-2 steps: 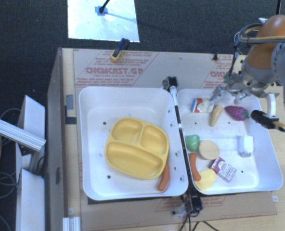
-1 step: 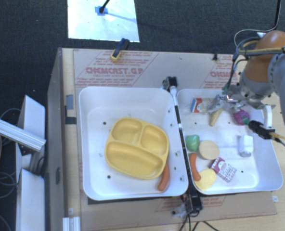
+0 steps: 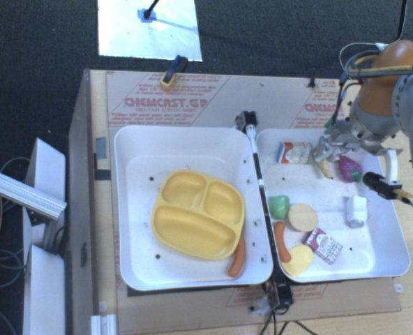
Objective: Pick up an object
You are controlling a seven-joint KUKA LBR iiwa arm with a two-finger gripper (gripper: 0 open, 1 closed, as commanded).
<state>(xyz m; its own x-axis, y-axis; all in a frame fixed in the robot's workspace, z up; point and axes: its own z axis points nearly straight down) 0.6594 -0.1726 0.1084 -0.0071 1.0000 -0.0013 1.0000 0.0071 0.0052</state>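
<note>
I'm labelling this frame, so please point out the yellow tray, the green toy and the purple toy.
yellow tray (image 3: 192,218): camera view, on the floor of its big front compartment.
green toy (image 3: 279,206): camera view, at its middle.
purple toy (image 3: 349,167): camera view, on its upper surface.

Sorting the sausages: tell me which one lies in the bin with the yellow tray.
The sausage at the yellow tray's lower right corner; the other sausage lies across the divider.

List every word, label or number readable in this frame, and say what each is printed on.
"CHEMCAST GP": red print on the brown protective sheet behind the left white bin, repeated smaller and unreadable elsewhere.
Small red-and-white packet in the right white bin: print too blurred.
Red-and-white carton: too small to read.
</note>
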